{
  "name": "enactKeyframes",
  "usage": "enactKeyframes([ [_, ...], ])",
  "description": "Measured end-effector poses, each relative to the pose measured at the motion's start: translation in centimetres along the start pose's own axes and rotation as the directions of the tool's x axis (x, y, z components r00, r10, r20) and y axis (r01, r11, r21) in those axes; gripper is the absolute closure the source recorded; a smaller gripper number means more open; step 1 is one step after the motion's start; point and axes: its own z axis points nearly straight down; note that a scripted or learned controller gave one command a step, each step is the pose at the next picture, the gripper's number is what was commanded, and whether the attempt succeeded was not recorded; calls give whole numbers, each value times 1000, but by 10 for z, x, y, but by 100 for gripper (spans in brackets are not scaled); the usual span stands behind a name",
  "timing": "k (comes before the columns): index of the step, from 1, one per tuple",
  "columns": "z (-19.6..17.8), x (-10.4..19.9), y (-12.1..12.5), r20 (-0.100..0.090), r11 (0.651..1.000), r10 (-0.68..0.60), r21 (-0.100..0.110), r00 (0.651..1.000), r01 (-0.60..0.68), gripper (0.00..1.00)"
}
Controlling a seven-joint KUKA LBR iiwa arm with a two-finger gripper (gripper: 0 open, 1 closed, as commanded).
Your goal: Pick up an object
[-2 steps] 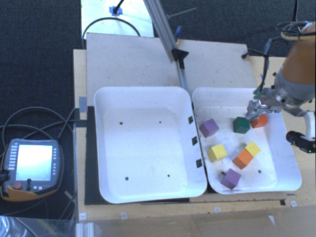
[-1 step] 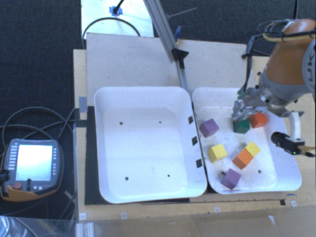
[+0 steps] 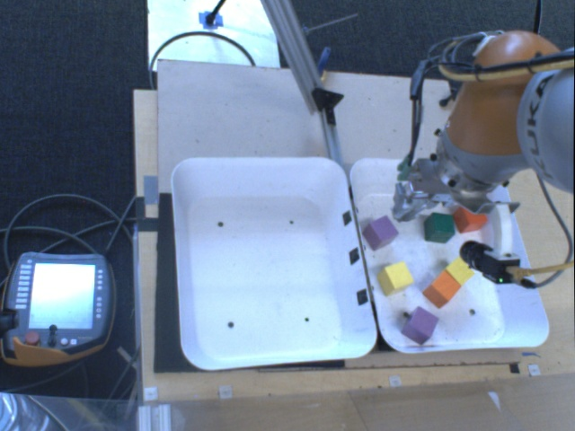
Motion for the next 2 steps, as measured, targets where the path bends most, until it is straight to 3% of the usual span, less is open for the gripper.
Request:
enactKeyframes([
  [2, 23, 99, -18, 0, 1000, 0, 2, 1000, 0, 100],
])
